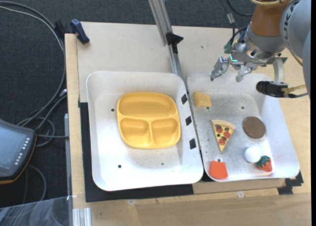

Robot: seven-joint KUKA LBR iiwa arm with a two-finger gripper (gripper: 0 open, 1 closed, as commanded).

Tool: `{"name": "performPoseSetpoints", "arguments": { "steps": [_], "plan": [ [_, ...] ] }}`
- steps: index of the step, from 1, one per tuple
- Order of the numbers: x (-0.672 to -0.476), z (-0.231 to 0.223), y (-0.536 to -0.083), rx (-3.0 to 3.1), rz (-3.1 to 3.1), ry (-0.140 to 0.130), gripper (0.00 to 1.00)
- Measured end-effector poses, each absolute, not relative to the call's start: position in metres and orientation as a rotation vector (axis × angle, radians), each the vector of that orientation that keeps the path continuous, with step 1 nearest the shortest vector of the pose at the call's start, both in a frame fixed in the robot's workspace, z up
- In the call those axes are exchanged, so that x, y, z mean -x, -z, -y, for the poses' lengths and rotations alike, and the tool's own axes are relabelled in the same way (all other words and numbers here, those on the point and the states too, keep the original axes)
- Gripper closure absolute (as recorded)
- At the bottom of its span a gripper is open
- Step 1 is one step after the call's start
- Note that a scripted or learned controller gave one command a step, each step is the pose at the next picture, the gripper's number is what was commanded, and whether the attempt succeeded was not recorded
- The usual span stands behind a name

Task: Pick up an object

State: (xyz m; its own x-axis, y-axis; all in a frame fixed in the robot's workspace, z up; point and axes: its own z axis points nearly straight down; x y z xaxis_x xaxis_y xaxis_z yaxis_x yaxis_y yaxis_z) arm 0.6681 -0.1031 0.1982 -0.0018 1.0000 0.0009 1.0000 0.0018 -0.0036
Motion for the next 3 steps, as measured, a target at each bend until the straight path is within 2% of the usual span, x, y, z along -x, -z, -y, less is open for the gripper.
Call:
{"name": "performPoseSetpoints", "arguments": {
  "steps": [2, 3],
  "plan": [
    [-0.663, 0.096, -0.102, 2.22, 2.22, -0.003, 0.0],
    [-0.665, 0.096, -0.116, 2.223, 2.224, 0.003, 1.0]
  ]
}}
